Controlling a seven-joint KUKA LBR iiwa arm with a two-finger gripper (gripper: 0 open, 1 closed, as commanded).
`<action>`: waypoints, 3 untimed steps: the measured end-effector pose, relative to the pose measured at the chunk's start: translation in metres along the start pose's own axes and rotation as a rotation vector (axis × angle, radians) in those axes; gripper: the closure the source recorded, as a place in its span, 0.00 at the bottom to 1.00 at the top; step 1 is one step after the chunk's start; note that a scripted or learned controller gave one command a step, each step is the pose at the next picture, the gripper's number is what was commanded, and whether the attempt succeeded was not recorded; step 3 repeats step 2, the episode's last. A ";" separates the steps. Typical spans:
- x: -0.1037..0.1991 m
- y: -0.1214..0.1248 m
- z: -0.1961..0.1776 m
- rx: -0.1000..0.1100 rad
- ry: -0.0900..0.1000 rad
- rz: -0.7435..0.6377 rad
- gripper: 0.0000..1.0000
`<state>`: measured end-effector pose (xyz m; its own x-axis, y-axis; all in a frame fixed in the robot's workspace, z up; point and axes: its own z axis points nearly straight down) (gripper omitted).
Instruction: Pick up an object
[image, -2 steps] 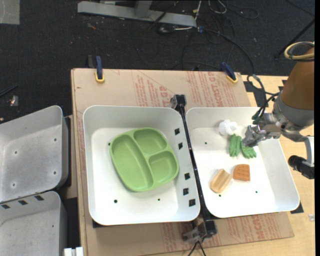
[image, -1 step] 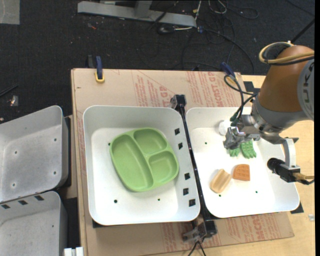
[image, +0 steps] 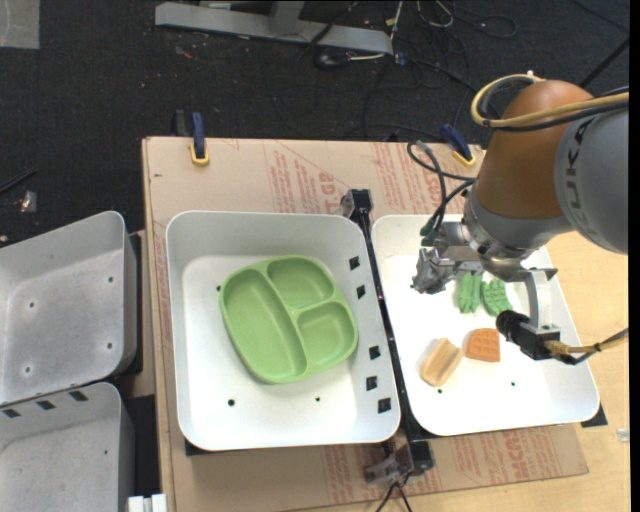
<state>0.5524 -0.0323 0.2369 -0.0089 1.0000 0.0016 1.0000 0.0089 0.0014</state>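
Note:
In the right bin (image: 520, 412) lie a green leafy toy (image: 481, 294), an orange waffle-like piece (image: 483, 346) and a tan bread-like piece (image: 439, 361). My gripper (image: 432, 272) hangs over the bin's upper left part, just left of the green toy. The grey arm with its orange band comes in from the upper right and hides the bin's far edge. Nothing shows between the fingers.
The left bin (image: 190, 330) holds a green divided plate (image: 289, 318). A black divider with clips runs between the bins. Two white trays (image: 60, 300) lie off the bench at the left. Blue-yellow clamps (image: 199, 140) hold the board's far edge.

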 end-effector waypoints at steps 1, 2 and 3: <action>0.061 -0.013 0.003 0.003 0.000 0.000 1.00; 0.113 -0.010 0.014 0.004 0.000 0.001 1.00; 0.113 -0.010 0.014 0.004 0.000 0.001 1.00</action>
